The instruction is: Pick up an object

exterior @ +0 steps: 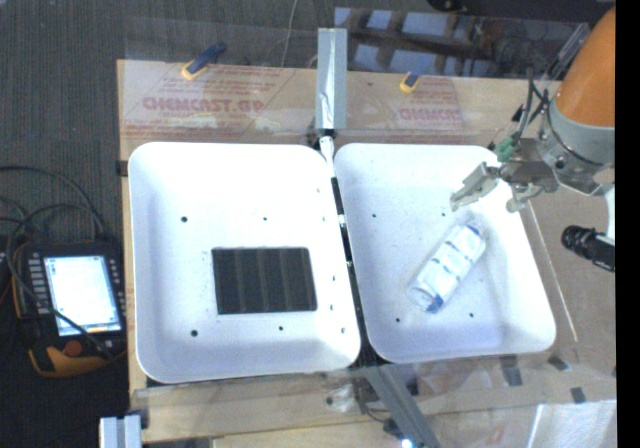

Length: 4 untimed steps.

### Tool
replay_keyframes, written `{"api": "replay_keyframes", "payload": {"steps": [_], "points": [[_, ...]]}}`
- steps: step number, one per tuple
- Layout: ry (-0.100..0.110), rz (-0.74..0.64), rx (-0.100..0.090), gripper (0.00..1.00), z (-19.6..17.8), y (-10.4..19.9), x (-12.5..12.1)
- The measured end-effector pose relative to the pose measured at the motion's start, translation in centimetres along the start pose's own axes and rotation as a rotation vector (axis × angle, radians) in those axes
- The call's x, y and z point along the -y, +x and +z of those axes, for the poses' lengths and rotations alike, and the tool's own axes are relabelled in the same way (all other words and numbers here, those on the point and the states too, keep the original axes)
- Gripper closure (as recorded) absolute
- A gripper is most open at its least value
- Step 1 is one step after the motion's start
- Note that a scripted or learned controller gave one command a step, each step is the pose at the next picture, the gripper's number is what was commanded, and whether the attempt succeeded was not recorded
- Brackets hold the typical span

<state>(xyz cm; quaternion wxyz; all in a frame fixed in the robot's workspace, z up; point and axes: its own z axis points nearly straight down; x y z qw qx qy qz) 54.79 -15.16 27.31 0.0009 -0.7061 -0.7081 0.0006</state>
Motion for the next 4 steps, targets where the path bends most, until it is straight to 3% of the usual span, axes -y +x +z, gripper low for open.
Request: {"api": "replay_keyframes", "payload": {"steps": [1, 2, 3, 4], "points": [[0.000, -0.007, 0.000, 0.00, 8.8, -4.6, 3.4], [-0.003, -0.072, -0.001, 0.00, 16.0, 0.0, 2.8], [-0.033, 0.011, 0.009, 0.00, 17.3, 2.2, 1.4], [-0.040, 0.056, 0.010, 0.00, 17.3, -2.0, 5.2]]}}
